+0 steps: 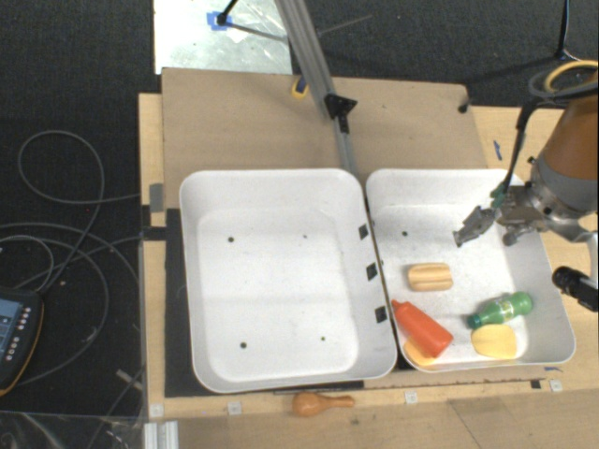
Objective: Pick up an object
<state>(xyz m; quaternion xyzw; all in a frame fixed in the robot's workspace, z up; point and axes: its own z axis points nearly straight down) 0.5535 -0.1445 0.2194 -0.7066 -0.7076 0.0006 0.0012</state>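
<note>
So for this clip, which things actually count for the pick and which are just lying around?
For the job:
- gripper, above the right bin
- hot dog bun
- orange-red carrot-like piece
- green bottle
- yellow lemon-like piece

Lying about:
- left bin
- small orange-brown item on the bench, in front of the bins
- handheld pendant and cables on the floor

A robotics lab: a plywood bench (243, 120) is carrying two white bins (271, 190), cables (56, 241) are trailing over dark carpet at left, and a tripod leg (304, 36) is slanting in from far.
</note>
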